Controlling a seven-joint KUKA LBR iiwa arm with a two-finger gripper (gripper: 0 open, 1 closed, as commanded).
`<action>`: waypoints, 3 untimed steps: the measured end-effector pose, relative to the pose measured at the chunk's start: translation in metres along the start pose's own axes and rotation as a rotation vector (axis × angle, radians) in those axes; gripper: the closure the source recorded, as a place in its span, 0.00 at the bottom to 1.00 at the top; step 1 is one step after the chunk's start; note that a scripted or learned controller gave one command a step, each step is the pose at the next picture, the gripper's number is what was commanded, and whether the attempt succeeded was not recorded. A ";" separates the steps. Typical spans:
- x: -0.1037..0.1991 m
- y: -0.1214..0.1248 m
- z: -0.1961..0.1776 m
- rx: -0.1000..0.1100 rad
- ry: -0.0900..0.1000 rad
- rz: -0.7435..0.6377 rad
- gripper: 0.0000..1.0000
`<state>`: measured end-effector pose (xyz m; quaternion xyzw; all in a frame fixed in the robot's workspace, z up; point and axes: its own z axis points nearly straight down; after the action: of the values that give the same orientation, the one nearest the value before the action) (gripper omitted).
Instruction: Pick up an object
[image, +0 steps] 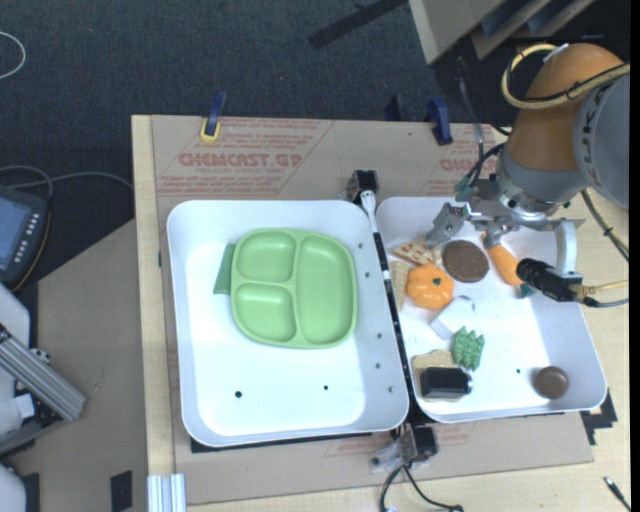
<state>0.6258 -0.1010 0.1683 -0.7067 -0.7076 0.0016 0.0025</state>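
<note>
Right bin (570, 340) holds the loose candidates: a small orange pumpkin (430, 286), a green toy (467, 347), a black block (444, 382). I see the gripper (468, 232) hovering above the pumpkin's far side, fingers spread, pinching nothing, presumably staged to descend. The green divided plate (295, 287) occupies the left bin (200, 330).

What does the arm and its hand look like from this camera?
The arm is grey with a broad orange band above the wrist. A yellowish cable loops beside the band. The hand is grey metal, with thin dark wires along the wrist.
</note>
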 end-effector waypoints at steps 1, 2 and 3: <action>0.004 -0.001 0.063 0.000 0.000 0.001 0.00; 0.003 0.001 0.081 -0.009 -0.005 0.003 0.00; 0.002 0.002 0.069 -0.014 -0.006 0.003 1.00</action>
<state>0.6273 -0.0985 0.0992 -0.7077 -0.7065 -0.0012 -0.0042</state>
